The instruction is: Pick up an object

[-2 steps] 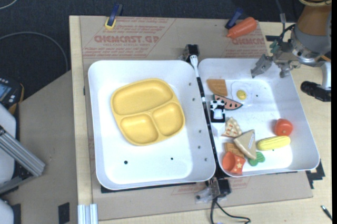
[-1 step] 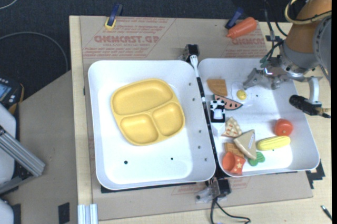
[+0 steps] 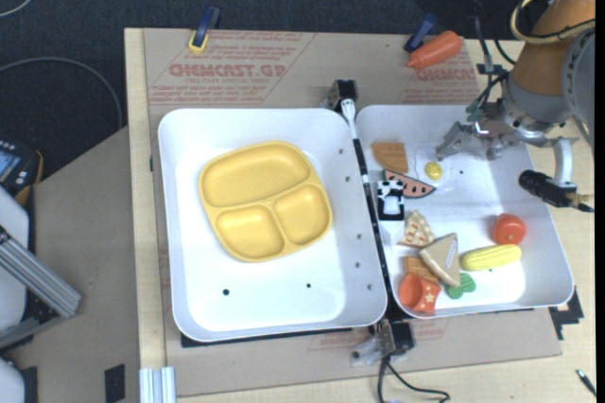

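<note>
While the arm point(image 3: 553, 51) is reaching in from the upper right of the frame, its pincer point(image 3: 470, 139) is hanging over the top part of the right bin point(image 3: 539, 283). Its fingers are spreading a little and holding nothing. A small yellow ball point(image 3: 433, 171) is lying just below the pincer. A tomato point(image 3: 509, 228), a corn cob point(image 3: 490, 256) and a watermelon slice point(image 3: 411, 186) are sitting lower in that bin. A yellow plate point(image 3: 265, 200) is lying in the left bin point(image 3: 184, 283) on the desk point(image 3: 142, 108).
</note>
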Robot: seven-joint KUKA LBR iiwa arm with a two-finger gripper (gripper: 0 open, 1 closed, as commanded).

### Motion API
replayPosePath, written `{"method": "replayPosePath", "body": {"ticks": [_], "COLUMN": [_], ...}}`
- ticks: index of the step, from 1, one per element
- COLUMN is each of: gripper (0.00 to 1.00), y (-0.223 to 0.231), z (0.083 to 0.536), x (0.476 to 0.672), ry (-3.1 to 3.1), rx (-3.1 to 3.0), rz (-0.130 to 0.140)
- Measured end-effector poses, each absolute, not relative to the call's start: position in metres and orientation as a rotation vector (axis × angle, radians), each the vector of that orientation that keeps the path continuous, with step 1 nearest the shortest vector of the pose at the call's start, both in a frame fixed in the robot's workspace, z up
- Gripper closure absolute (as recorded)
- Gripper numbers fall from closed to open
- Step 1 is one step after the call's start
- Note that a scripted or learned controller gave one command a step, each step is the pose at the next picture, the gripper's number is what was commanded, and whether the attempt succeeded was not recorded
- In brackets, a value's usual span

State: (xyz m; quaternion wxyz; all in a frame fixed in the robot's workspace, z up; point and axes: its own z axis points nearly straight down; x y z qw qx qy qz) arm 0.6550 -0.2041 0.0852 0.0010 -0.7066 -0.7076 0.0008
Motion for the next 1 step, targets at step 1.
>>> {"method": "replayPosePath", "body": {"ticks": [1], "gripper": [1.0], "y": [-0.2039], "z": [0.0969], "x": [0.656], "ry": [-2.226], "rx": [-2.22], "rz": [0.0]}}
